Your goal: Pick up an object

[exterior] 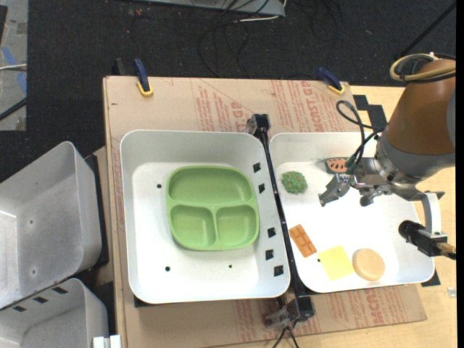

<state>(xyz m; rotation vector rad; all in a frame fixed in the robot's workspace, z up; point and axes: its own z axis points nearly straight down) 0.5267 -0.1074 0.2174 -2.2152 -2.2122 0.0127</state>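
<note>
Nearest the lens, along the near edge of the right bin [377,287], lie a flat yellow square [333,262] and, touching its right side, a smooth tan round disc [369,264]. Just left of them sits an orange ridged bar [302,240], its long axis slanting from the divider toward the near edge. Farther back, a bumpy green clump [293,182] rests near the divider, with a red watermelon slice [337,165] by the far edge. Between those two hangs the gripper [347,192], its metal fingers spread wide and pinching nothing, above bare bin floor. From the right edge the grey arm [424,133] leans in, its orange band above the wrist. A green three-compartment plate [213,208] fills the middle of the left bin [145,165].
</note>
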